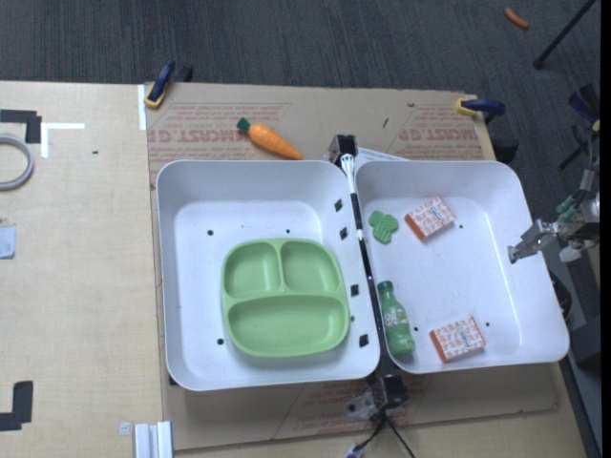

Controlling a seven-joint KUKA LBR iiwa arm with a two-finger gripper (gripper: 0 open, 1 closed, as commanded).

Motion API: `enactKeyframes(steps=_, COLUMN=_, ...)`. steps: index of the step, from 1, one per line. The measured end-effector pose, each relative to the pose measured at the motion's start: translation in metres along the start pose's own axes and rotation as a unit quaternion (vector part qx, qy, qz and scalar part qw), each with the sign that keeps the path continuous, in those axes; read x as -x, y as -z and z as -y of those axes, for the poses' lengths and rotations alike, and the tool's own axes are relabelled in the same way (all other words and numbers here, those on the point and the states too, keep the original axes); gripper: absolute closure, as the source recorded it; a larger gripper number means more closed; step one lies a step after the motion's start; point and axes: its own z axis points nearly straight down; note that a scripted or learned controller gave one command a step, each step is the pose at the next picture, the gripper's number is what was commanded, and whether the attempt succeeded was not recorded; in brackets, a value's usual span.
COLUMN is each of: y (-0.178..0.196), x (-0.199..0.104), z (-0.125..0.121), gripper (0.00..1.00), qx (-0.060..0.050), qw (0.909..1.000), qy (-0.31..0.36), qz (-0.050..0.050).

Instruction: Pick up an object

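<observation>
The right bin [496,284] holds a green bottle [394,319] lying along its left wall. It also holds a small green leafy piece [383,226] and two orange snack boxes, one at the back [430,218] and one at the front [457,339]. My gripper [523,249] hangs at the right bin's right rim, well to the right of all these things and touching none of them. Nothing shows in its grip.
A green divided plate [284,297] lies in the left bin [191,256]. A toy carrot [270,138] rests on the cardboard behind the bins. Clamps [160,84] hold the cardboard's back corners. A clip [344,148] joins the bins at the back.
</observation>
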Motion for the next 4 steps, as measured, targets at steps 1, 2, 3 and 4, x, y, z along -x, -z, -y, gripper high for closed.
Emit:
enactKeyframes(steps=1, y=-0.155, x=-0.059, z=-0.092, gripper=0.0, qx=0.0, qw=1.0, qy=-0.002, qz=0.0)
enactKeyframes(steps=2, y=-0.154, x=-0.114, z=-0.161, gripper=0.0, qx=0.001, qw=0.9998, qy=0.018, qz=0.0)
enactKeyframes(steps=3, y=-0.154, x=-0.115, z=-0.107, gripper=0.0, qx=0.0, qw=0.9867, qy=0.162, qz=0.0)
enactKeyframes(steps=4, y=-0.144, x=-0.115, z=-0.107, gripper=1.0, qx=0.001, qw=0.987, qy=0.161, qz=0.0)
